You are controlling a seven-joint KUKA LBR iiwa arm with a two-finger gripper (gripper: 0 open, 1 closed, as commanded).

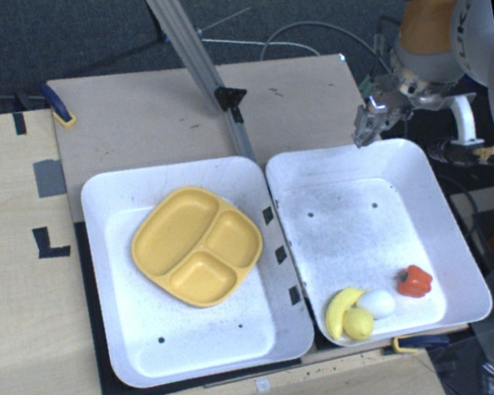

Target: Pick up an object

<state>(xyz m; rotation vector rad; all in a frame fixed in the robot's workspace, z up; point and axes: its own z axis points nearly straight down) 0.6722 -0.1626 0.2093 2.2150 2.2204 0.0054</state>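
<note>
1. Camera view: your hand (368,125) hangs over the right bin's (363,219) rim at one o'clock, clear of the contents, probably staged before a descent. I cannot tell if it is released or clenched.
2. That bin holds a banana (339,310), a lemon (359,323), a white egg (377,302) and a red pepper (414,281), bunched at five o'clock.
3. The left bin (121,288) holds a yellow divided plate (196,245).

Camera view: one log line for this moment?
end effector above right bin's far rim, holding nothing | banana, egg, red pepper in right bin's near corner | yellow tray in left bin
</note>
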